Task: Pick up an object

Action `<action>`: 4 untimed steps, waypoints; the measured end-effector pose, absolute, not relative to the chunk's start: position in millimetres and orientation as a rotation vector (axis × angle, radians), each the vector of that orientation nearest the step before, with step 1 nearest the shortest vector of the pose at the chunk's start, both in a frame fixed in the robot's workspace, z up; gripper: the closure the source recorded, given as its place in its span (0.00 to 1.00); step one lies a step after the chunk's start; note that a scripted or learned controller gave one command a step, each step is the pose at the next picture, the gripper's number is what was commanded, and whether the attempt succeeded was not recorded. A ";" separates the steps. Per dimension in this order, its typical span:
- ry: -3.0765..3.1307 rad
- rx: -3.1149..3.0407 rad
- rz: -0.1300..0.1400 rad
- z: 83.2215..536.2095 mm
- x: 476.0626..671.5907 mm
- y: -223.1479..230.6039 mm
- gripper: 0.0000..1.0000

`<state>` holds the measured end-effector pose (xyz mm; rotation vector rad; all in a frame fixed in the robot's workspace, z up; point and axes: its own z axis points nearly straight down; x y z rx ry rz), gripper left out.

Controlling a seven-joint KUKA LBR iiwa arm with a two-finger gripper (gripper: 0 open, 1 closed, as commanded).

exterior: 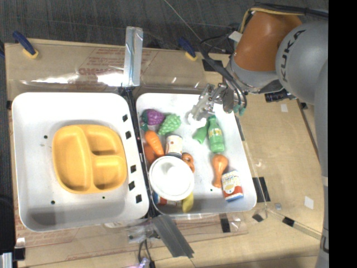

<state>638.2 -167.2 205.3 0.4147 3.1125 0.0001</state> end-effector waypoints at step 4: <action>3.002 0.900 -0.002 170.8 639.3 -210.8 1.00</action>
